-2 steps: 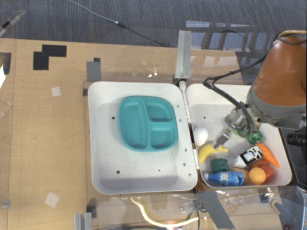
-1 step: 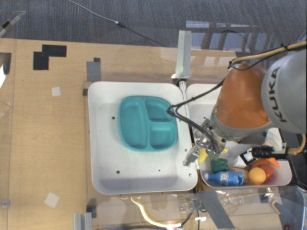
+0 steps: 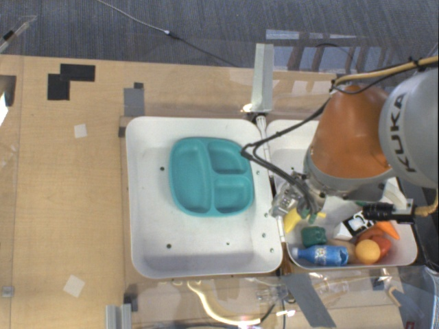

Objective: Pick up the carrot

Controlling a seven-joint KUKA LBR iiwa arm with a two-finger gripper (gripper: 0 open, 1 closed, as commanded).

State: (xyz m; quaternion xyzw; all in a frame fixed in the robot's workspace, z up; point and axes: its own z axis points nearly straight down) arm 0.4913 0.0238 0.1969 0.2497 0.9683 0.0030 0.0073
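Looming closest to the lens, the grey arm (image 3: 405,136) with its orange band (image 3: 346,132) covers much of the right bin (image 3: 411,251). Below it the hand (image 3: 293,201) hangs at that bin's left side, just above a yellow piece (image 3: 293,219) — whether it is released or clenched cannot be told, since the metal parts blur together and nothing is clearly between them.

The carrot (image 3: 389,230) lies well apart from the hand, at the bin's right side: a small orange wedge, half hidden under a black cable end (image 3: 376,212), touching or nearly touching an orange fruit (image 3: 368,251) and a red piece (image 3: 384,244). A green block (image 3: 314,236) and a blue bottle (image 3: 322,255) sit between hand and carrot.

The risk, as a judgement: closing where it hangs, the hand would take the yellow piece instead; and near the carrot, crowding neighbours and the bin wall could block it or let the carrot slip out.

The left bin (image 3: 147,184) holds a teal tray (image 3: 209,177); the counter (image 3: 62,204) lies around both.
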